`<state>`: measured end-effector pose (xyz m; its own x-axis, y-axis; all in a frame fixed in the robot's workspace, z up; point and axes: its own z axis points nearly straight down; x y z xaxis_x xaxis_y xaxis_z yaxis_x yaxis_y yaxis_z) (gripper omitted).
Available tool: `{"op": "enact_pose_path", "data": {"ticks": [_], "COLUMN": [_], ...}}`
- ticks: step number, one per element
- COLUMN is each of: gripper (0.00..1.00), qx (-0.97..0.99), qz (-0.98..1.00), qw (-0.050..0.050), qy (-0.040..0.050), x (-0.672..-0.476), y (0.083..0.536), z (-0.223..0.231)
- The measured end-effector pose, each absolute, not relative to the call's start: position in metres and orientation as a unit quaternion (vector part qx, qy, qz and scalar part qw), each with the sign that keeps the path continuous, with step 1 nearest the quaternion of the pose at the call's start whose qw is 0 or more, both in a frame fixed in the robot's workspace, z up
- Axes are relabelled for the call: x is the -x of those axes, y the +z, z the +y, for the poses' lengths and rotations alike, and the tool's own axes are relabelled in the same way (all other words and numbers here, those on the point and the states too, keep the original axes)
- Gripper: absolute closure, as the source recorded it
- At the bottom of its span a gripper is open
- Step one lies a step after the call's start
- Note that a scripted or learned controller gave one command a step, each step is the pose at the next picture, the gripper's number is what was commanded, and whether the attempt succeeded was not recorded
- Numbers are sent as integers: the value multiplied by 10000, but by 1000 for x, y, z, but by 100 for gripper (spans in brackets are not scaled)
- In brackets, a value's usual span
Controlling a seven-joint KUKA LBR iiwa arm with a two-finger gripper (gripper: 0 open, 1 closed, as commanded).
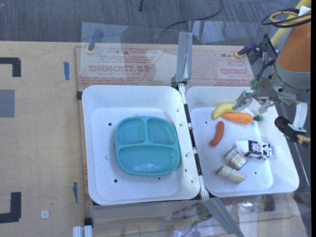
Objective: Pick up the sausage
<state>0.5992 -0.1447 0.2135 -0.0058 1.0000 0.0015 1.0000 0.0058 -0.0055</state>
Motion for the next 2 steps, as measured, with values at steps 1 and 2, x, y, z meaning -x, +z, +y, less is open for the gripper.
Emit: {"op": "enact_pose_path", "data": {"ticks": [1,2], "gripper": [0,0], "qx": [7127,7167], "qz": [-7015,-6973], "qw": [-3,-12], "qy": [-5,-8], "x": [-558,-562], "y": [103,88], "z": [-113,-103]}}
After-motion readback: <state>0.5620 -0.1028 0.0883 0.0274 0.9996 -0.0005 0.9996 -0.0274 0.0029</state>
